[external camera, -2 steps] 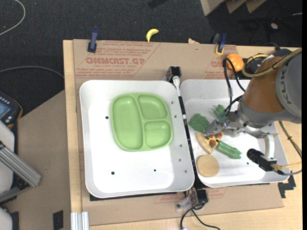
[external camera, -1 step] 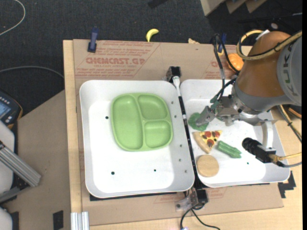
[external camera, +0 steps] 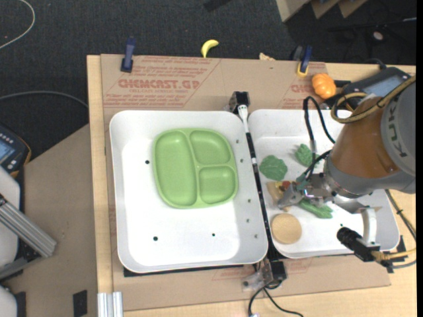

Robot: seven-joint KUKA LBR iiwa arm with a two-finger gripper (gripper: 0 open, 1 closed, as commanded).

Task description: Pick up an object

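Arm (external camera: 370, 144) enters from the right, wrist low over the right bin (external camera: 277, 127). The fingers (external camera: 295, 193) sit down among a small clutter of items near the bin's left half. Their state cannot be told: the tips are small and mixed in with the objects, and no gap or grip is clear. Cannot tell whether anything is held.

Objects relative to the fingers:
- Dark green leafy piece (external camera: 273, 167): just above and left, lying flat on the bin floor.
- Lighter green leafy piece (external camera: 304, 154): above, slightly right, close to the arm's cables.
- Green elongated piece (external camera: 316, 209): just below and right, partly under the wrist.
- Small brown/orange item (external camera: 285, 191): touching or just beside the tips on their left; too small to identify.
- Tan round disc (external camera: 286, 228): below, slightly left, lying flat, apart from the tips.

Left bin (external camera: 132, 197): well to the left of the fingers, beyond the divider. It carries a light green divided plate (external camera: 195, 168) with three compartments, lying flat in the bin's upper middle.

Outside the bins, on the tabletop (external camera: 165, 84): an orange round object (external camera: 323, 84) above the fingers, past the right bin's far rim; a yellow banana-like piece (external camera: 209, 46) at the far edge, up and left.
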